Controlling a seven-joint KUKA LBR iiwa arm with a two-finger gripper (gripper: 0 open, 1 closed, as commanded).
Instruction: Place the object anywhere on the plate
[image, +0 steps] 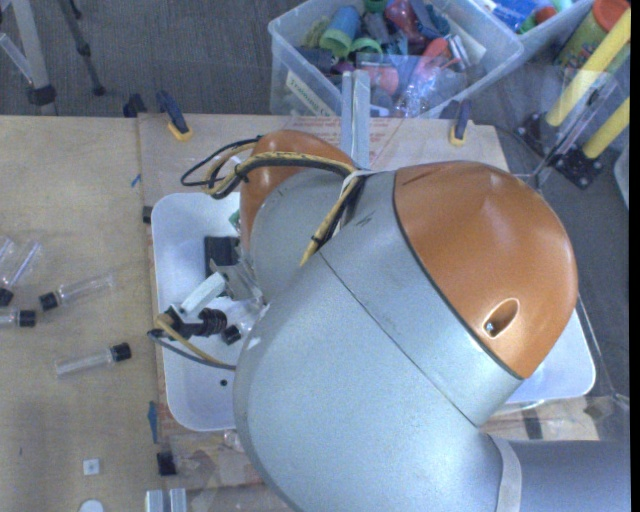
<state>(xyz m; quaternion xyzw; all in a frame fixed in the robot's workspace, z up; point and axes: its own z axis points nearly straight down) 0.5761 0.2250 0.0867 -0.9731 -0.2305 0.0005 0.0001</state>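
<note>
Claw (231, 292) above white bin (192, 398)

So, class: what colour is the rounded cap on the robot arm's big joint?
The cap is orange, clearest in the overhead camera view.

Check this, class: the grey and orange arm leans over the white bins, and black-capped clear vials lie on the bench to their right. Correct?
No. The camera view shows the vials on the bench to the left of the bins, not the right; the arm does lean over them.
</note>
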